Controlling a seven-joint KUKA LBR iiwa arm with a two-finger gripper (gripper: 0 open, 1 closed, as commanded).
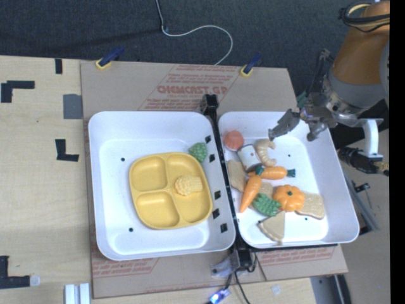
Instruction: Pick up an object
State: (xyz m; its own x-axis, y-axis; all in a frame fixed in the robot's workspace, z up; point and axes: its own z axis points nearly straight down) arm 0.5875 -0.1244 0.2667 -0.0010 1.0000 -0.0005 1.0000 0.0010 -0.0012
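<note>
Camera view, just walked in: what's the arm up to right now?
The grey KUKA arm with the orange band reaches in from the right, and its two-finger gripper hangs open over the upper part of the right white bin, holding nothing. Below it lies a pile of toy food, including an orange plastic carrot and a small orange pumpkin. The left white bin holds a yellow divided plate with a yellow corn cob on it and a green toy beside it. Nothing is picked up yet.

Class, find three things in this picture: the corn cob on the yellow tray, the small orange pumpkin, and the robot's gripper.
corn cob [188,184], camera view, middle of the cob.
pumpkin [290,197], camera view, top of its orange body.
gripper [295,128], camera view, midway between its two fingertips.
</note>
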